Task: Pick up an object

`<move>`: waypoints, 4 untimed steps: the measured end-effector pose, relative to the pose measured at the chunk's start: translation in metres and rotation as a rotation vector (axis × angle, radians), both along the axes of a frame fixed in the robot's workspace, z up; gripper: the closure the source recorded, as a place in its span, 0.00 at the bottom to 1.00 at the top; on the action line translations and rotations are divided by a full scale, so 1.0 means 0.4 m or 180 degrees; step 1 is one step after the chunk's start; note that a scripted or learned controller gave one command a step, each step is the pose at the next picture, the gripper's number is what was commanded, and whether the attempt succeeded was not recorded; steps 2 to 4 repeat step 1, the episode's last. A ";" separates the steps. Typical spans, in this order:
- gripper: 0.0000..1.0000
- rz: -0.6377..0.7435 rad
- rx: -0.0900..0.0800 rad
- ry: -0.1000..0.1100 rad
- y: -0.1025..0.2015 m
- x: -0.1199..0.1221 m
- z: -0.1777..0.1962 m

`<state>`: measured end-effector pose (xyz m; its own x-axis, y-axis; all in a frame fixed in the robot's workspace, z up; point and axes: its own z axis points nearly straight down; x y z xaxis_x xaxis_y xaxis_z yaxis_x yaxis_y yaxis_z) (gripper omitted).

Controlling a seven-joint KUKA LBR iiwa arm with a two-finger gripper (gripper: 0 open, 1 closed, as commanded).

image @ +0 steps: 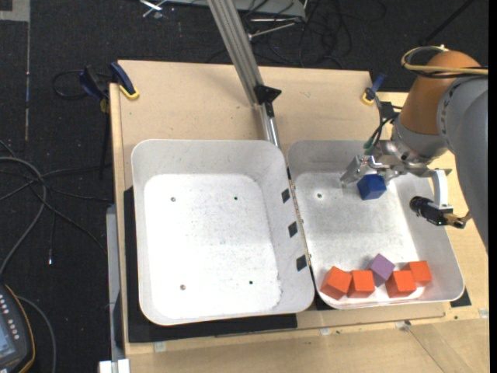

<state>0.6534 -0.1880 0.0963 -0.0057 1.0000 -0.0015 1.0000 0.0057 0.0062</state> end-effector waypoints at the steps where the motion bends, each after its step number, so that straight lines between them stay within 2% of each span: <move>1: 1.00 -0.0002 -0.0006 0.0009 -0.003 -0.005 0.025; 4: 1.00 -0.0002 -0.0006 0.0009 -0.003 -0.005 0.025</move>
